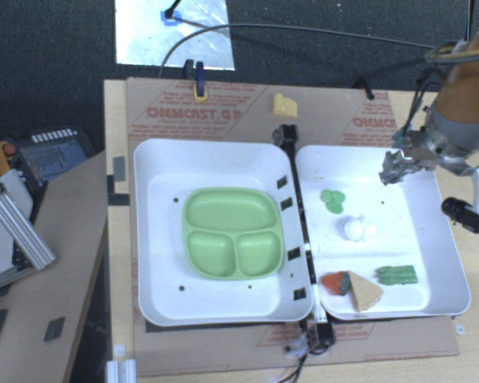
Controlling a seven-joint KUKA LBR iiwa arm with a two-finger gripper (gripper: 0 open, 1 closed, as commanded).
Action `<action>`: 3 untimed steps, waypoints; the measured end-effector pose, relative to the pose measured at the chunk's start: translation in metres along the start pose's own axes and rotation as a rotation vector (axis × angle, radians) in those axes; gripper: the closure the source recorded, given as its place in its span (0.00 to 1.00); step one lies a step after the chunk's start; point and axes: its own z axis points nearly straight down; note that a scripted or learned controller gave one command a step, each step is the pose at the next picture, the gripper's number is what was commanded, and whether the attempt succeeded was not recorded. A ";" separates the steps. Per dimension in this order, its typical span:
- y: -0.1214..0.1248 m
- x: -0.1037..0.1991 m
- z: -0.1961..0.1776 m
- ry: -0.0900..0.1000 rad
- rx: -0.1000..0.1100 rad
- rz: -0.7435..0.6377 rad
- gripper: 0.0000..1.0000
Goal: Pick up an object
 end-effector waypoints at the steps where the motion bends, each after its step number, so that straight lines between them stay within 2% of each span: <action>1: 0.001 0.000 -0.029 0.001 0.002 -0.001 1.00; 2: -0.012 0.053 -0.035 0.004 0.005 -0.006 1.00; 3: -0.014 0.116 -0.031 0.005 0.006 -0.008 1.00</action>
